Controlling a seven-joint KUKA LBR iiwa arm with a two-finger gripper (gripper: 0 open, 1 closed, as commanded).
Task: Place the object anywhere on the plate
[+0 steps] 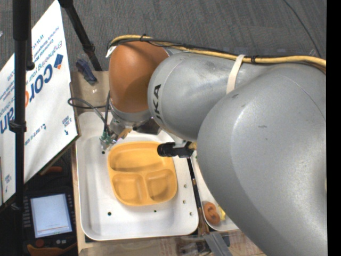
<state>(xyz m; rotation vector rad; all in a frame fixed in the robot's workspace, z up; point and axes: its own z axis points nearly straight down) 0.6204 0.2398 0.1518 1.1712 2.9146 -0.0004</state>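
Far left: white sign board (33, 89) with blue lettering, leaning at a slant, dark tripod pole (20, 89) in front of it; small screen (51, 215) below on the floor side. Left white bin (96, 217): shallow, rounded corners, long axis running away from the camera, near rim and left rim fully exposed. Yellow plate (141, 174) inside the left bin: three compartments, one wide compartment at the far side and two smaller ones at the near side, long axis running roughly along the bin's length, far edge tucked under the arm. Bare bin floor around the plate: a broad strip along the near edge, a narrower strip on the left, a thin strip on the right beside the divider between bins. Gripper (108, 137): low over the far left corner of the left bin, just beyond the plate's far left edge, largely hidden by the orange band (130, 73) and wrist; cannot tell whether jaws stand open or closed, nor whether anything sits between them. Grey arm (256, 143): covers most of the right half, yellow cable (213, 52) along its top. Right bin (213, 224): a near left corner exposed beneath the arm, brown object (211, 212) resting there, close to the bin's left wall, well apart from the plate; shape rounded, long axis and heading not discernible.
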